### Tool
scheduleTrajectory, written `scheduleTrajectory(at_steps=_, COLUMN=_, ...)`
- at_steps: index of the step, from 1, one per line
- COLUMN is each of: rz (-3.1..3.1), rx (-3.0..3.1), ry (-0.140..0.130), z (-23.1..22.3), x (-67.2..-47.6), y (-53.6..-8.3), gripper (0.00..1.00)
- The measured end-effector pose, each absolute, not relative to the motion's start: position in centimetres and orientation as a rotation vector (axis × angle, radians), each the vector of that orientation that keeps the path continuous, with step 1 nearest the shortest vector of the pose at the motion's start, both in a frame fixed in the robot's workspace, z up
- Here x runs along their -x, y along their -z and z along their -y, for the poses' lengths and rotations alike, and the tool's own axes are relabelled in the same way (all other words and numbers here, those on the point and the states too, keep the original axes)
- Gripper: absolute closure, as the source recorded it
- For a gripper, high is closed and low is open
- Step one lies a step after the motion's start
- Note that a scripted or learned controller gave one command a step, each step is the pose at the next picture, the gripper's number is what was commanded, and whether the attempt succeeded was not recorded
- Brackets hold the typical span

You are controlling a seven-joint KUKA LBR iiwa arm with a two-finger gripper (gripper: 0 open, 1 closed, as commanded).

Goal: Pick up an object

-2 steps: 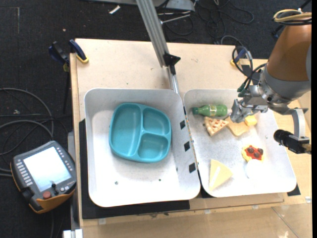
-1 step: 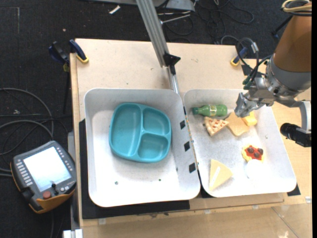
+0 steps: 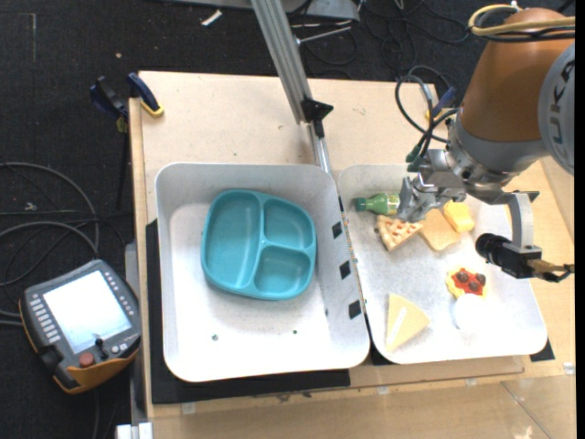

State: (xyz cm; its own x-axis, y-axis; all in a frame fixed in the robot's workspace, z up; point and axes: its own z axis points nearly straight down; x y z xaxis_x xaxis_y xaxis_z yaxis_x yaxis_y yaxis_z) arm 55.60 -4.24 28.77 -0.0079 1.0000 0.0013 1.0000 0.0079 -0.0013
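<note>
My gripper [image 3: 416, 205] hangs low in the right bin [image 3: 512, 337], at its upper middle. Its fingers come down right beside a waffle-patterned toy piece [image 3: 397, 234] and a green toy bottle [image 3: 377, 203] lying to its left. A tan bread-like piece [image 3: 441, 234] and a yellow block [image 3: 458, 216] lie just right of the gripper. Further down the bin are a red and yellow toy [image 3: 468, 282], a pale yellow wedge [image 3: 406, 320] and a white round object [image 3: 468, 316]. Nothing visibly sits between the fingers.
The left bin [image 3: 183, 337] holds a teal divided plate [image 3: 259, 243]. A metal pole [image 3: 285, 48] slants over the bench to the bins' shared edge. A black fitting [image 3: 508, 252] sits at the right bin's right side. A teach pendant [image 3: 78, 323] lies left of the bench.
</note>
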Motion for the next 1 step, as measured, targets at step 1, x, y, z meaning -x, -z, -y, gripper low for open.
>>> scheduleTrajectory(at_steps=1, rz=2.23, rx=2.212, ry=0.0, z=-0.82, x=-56.27, y=-28.29, gripper=1.0)
